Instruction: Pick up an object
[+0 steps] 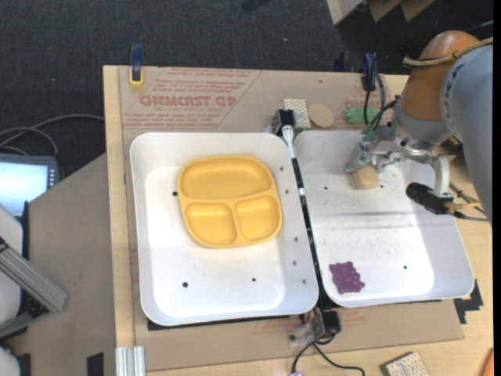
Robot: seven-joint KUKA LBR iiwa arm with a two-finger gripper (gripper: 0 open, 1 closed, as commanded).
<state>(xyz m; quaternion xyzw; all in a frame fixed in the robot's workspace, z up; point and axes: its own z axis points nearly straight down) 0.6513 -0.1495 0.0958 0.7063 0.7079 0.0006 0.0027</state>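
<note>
A small tan block [365, 178] lies near the back of the right bin [391, 233]. My gripper [371, 163] hangs right over it, open, with its metal fingers [355, 162] spread just above and beside the block. Nothing sits between them that I can see. A purple bunch of toy grapes [346, 276] rests near the front left of the same bin. A yellow three-compartment plate [229, 200] lies flat in the left bin [156, 233].
The divider between the bins [301, 210] runs just left of the block. A black wrist part [427, 197] juts over the right bin's right side. A tan disc [321, 115] and green piece [356, 116] lie on the cardboard behind the bins.
</note>
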